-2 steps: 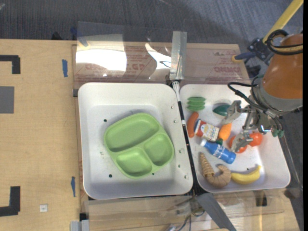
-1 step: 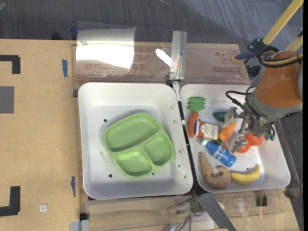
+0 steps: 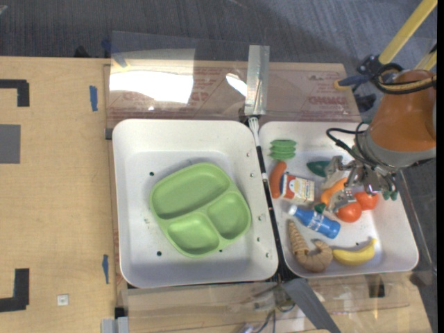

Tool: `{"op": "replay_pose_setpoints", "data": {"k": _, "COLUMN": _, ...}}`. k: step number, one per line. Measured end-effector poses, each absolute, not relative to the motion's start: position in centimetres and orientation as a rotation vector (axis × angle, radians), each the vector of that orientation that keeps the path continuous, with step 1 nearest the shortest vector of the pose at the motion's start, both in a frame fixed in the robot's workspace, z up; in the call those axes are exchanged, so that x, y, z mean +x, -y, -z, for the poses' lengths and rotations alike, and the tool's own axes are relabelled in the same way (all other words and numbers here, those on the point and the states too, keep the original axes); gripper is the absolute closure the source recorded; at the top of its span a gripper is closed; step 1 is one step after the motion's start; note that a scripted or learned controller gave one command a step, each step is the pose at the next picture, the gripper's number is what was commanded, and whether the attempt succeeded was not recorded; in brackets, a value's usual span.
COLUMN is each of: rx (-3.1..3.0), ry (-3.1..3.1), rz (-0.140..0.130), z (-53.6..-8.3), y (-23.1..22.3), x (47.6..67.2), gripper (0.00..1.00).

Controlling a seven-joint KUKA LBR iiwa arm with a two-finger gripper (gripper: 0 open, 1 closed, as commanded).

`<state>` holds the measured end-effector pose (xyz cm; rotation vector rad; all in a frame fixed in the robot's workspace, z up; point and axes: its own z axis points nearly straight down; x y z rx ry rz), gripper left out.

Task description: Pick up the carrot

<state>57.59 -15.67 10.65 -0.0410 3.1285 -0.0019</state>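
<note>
We are lowering the gripper point(image 3: 345, 186) onto the carrot point(image 3: 331, 188) in the right bin point(image 3: 406, 238); we cannot tell its opening; closing and lifting come next.

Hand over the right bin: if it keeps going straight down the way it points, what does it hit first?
Probably the carrot. The hand points down into the right bin just above the carrot's orange tip, with the tomato close beside. Depth is unclear from this slanted view, so the tomato could come first.
</note>
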Motion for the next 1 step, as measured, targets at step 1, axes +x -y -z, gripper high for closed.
{"op": "replay_pose_setpoints", "data": {"k": 1, "rx": 0.126, "ry": -3.122, "rz": 0.001, "z": -21.69, "y": 11.95, "x": 59.07, "gripper": 1.00}}
